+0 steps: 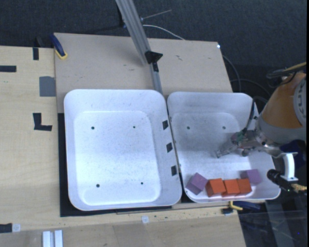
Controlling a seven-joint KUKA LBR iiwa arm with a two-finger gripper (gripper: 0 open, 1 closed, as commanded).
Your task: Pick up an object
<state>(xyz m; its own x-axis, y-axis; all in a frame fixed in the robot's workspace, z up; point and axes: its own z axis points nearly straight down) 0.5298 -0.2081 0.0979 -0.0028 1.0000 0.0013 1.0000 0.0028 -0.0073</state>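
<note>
While the gripper (227, 149) hangs low over the right bin (206, 107), clear of the blocks, its opening cannot be judged and nothing is seen in it. The orange blocks (227, 187) and purple blocks (198, 182) crowd the near wall. An end purple block probably offers the freest approach.

blocks (226, 186) crowd right bin's (206, 107) near wall
</note>
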